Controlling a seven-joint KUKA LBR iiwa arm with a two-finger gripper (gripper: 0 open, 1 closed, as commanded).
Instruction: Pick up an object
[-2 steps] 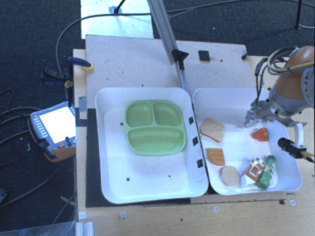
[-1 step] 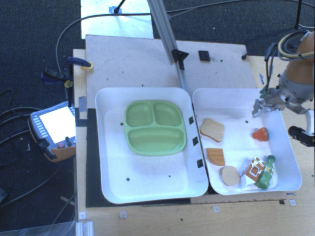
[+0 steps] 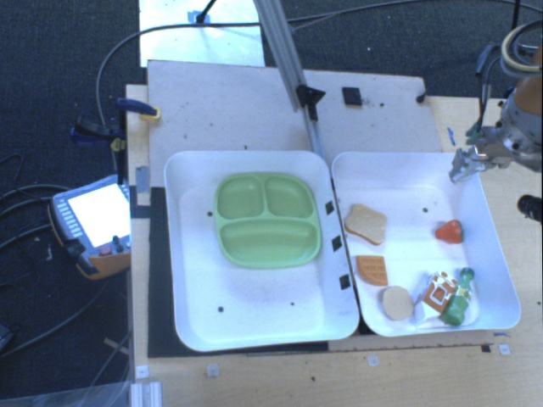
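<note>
Gripper (image 3: 465, 164) hangs over the far right rim of the right white shallow plastic bin (image 3: 407, 170), nothing between its tips; cannot tell how the tool is set, too small and blurred.

Landmark = red rounded plastic toy, maybe a strawberry or pepper (image 3: 450, 231). It sits just below the gripper, alone on bare bin floor, and is probably the easiest pick. Left of it: tan toast-shaped toy slice (image 3: 366, 224). Lower left: orange ridged cracker-like piece (image 3: 372, 270) and round beige flat disc (image 3: 396, 303), near each other. Below it: a cluster of green bottle-like toy (image 3: 457, 305) and orange-white patterned piece (image 3: 438, 292), touching, tight against the near right corner.

Best approach: drop straight down on the red toy, centred, jaws straddling its narrow side. Open room on all 4 sides; right wall is the nearest edge. Avoid the corner cluster, walls crowd it. Left bin holds a green 3-compartment plastic plate (image 3: 266, 220).
</note>
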